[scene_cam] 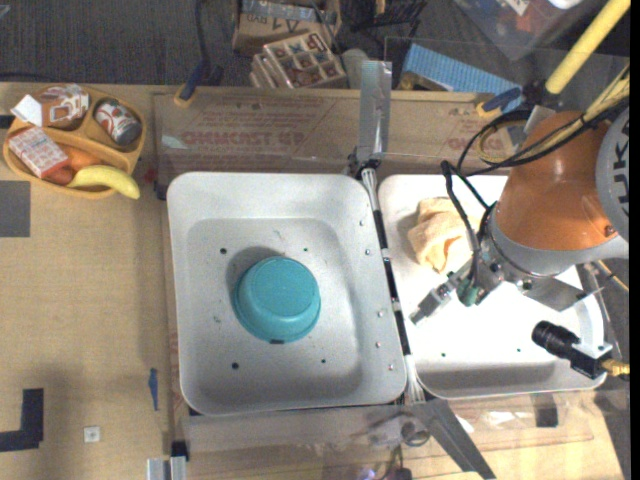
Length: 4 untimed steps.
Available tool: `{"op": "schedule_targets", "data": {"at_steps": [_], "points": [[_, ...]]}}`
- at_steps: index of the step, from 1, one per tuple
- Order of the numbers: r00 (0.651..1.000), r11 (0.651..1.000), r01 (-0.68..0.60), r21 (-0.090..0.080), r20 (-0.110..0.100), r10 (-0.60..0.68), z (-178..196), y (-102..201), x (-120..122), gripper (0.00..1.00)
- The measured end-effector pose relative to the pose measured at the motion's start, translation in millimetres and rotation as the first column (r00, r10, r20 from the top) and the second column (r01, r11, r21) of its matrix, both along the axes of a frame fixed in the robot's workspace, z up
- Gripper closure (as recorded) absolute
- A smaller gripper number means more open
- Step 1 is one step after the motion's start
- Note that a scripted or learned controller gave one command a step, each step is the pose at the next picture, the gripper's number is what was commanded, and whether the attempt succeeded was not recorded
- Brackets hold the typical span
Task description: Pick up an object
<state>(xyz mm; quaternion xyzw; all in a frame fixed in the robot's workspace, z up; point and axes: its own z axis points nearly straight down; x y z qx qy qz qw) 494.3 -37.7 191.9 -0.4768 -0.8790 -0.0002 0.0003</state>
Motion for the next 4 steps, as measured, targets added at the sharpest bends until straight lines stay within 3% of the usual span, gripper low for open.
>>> {"op": "schedule_targets", "data": {"at_steps": [1,2,3,4], "points": [[1.000,1.000,-0.003,-0.002,0.004,0.003,-47.5,-62.9,62.7,0.00],[1.000,1.000,-0.009,-0.002,0.009,0.009,-100.8,-78.9,150.1,0.00],[1.000,1.000,-0.010,-0.006,0.018,0.011,-88.6,-79.3,152.4,1.00],[0.975,0.975,-0.220,-0.003,0.006,0.220,19.7,2.2,173.6,1.00]]}}
